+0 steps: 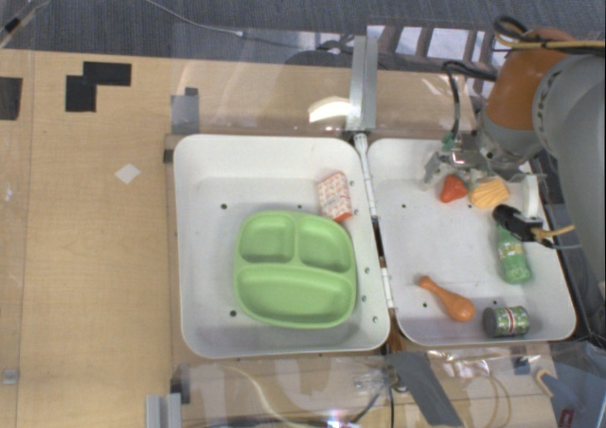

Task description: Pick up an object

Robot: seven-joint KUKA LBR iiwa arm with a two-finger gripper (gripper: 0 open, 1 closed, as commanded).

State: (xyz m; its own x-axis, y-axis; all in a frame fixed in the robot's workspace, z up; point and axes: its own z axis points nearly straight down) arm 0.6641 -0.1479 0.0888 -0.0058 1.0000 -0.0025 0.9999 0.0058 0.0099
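My gripper (pixel 451 165) hangs over the far part of the right bin (pixel 417 227), just above a small orange-red piece (pixel 454 190). Beside that piece, to the right, lies a yellow ridged piece (pixel 490 194). A green bottle (pixel 514 261) lies along the bin's right side. An orange gourd-shaped toy (pixel 447 298) rests near the front, with a small can (pixel 507 320) on its side at the front right corner. Nothing shows between the gripper and the orange-red piece that tells of a hold.
The left bin (pixel 204 227) holds a green divided plate (pixel 296 268) and a small pink patterned box (pixel 333 195) against its right wall. A metal divider (pixel 364 95) stands behind the two bins. The arm's grey body fills the far right.
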